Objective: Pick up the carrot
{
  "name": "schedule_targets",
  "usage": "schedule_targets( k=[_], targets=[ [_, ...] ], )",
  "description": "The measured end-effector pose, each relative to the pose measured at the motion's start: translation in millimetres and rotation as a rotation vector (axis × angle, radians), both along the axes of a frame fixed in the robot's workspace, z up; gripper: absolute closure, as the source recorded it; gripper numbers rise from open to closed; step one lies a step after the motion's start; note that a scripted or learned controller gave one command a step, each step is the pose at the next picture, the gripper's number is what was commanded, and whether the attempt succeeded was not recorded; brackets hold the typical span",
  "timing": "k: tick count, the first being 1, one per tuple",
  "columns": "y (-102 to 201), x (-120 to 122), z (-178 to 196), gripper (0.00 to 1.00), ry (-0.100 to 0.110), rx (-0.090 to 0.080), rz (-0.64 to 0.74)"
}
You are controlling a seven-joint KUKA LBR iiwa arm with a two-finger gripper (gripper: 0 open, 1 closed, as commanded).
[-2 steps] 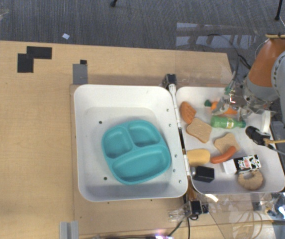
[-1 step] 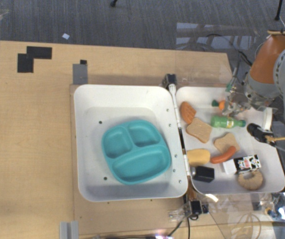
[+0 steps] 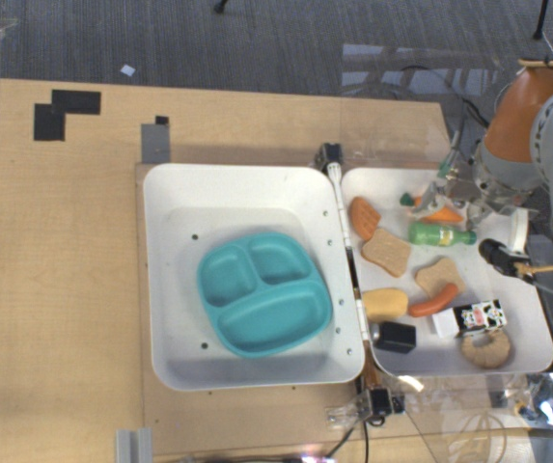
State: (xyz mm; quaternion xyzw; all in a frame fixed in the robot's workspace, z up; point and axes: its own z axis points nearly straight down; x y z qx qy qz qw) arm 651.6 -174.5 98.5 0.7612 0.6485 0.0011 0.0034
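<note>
Hovering over the right white bin's (image 3: 543, 340) far edge, the tool (image 3: 447, 197) sits just above the small orange carrot (image 3: 442, 216); its state I cannot tell. Reaching seems underway; next calls for descending squarely and closing.

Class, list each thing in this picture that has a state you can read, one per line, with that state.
Carrot: lying in the right bin, under the tool.
Tool: low over the carrot, grip unclear.
Green bottle: on its side.
Teal plate: flat in the left bin, nothing on it.
Bread slices: lying flat.
Milk carton: lying down.
</note>
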Motion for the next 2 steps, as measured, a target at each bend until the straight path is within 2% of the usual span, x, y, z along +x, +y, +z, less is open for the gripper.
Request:
schedule_targets(
  k=[1,2],
  targets=[
    [0.9,2.5,13.0,1.0,-0.007,-0.003,0.006],
    [1.1,2.6,12.7,0.0,-0.006,-0.003,0.007]
  ],
)
